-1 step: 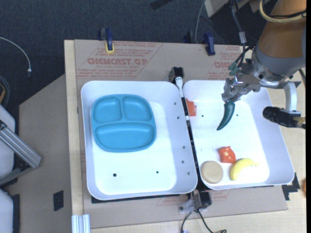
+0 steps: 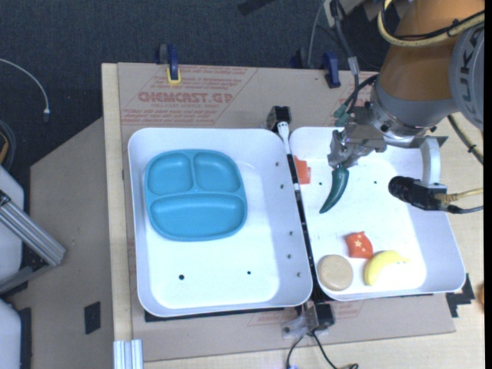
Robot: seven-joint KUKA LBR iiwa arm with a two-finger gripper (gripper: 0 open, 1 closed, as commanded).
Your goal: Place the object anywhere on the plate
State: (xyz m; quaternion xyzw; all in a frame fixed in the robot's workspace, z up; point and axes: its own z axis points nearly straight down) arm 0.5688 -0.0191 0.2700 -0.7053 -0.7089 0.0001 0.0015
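Grasping the dark green pepper, the claw is needing a steady carry toward the blue plate near the table's left edge.

Arm reaching from right, hand pointing down

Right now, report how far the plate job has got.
Done: the gripper has a dark green pepper-like object between its fingers, hanging over the right bin. In hand: carrying it. Left: move to the blue plate in the left bin and release; nothing lies on the plate yet.
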